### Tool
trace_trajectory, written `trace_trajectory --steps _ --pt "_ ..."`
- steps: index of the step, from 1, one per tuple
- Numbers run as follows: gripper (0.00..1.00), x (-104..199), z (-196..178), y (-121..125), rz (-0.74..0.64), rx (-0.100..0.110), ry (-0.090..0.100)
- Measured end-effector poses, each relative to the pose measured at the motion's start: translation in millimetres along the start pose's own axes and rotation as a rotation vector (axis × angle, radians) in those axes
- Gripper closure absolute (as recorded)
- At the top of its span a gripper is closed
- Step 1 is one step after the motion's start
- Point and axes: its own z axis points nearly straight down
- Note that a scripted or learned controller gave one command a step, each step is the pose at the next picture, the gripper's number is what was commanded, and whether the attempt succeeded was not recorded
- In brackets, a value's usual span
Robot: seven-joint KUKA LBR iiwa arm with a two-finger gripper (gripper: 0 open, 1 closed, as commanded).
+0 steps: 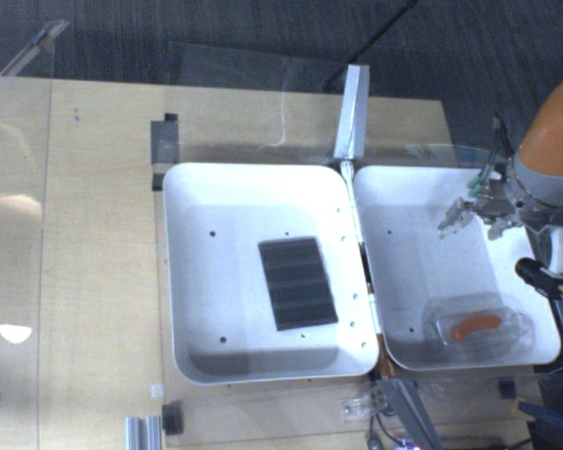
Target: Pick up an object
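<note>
A dark ribbed rectangular pad (pixel 298 283) lies flat in the middle of the left bin (pixel 197 214). In the right bin (pixel 403 204), near its front right corner, rests a clear plastic piece holding an orange item (pixel 476 327). My gripper (pixel 470 227) hangs over the back right part of the right bin, well behind the orange item. It is open, its fingers spread apart with nothing between them.
A metal post (pixel 353 111) stands at the back where the two bins meet. Cables and a black fitting (pixel 540 279) sit by the right bin's right rim. Bare wooden bench (pixel 75 279) stretches to the left.
</note>
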Motion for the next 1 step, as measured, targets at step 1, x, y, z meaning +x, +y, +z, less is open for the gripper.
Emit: trace_trajectory --steps 1 --pt "0.00 14.9 14.7 49.4 -0.181 -0.002 -0.001"
